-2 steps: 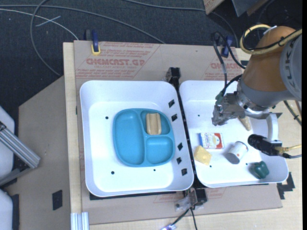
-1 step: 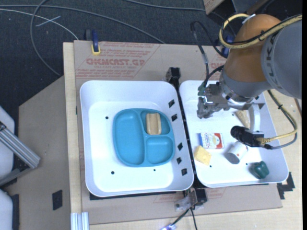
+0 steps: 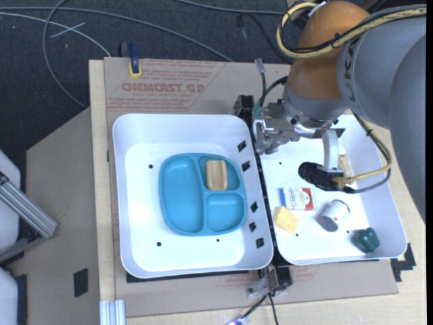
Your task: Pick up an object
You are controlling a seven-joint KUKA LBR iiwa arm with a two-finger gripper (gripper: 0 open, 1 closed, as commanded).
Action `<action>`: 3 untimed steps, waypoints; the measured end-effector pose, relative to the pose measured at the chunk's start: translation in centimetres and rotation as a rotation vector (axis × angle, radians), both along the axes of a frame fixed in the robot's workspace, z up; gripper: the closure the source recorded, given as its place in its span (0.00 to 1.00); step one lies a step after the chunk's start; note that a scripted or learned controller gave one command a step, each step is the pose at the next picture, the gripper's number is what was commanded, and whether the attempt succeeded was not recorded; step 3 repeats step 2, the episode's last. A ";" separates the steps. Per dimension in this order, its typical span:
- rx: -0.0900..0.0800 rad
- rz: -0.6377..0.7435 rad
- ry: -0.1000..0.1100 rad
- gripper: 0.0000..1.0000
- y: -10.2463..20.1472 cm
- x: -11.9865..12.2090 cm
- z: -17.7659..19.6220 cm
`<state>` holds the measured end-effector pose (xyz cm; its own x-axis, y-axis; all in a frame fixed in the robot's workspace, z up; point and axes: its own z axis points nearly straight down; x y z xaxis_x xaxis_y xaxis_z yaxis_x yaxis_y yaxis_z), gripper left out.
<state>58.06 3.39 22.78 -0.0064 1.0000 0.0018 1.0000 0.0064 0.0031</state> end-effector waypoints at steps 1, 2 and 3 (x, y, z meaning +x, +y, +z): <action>0.000 -0.001 0.001 1.00 4.9 1.6 0.9; -0.001 -0.005 0.004 0.00 4.6 1.5 0.8; -0.001 -0.005 0.004 0.00 4.6 1.5 0.8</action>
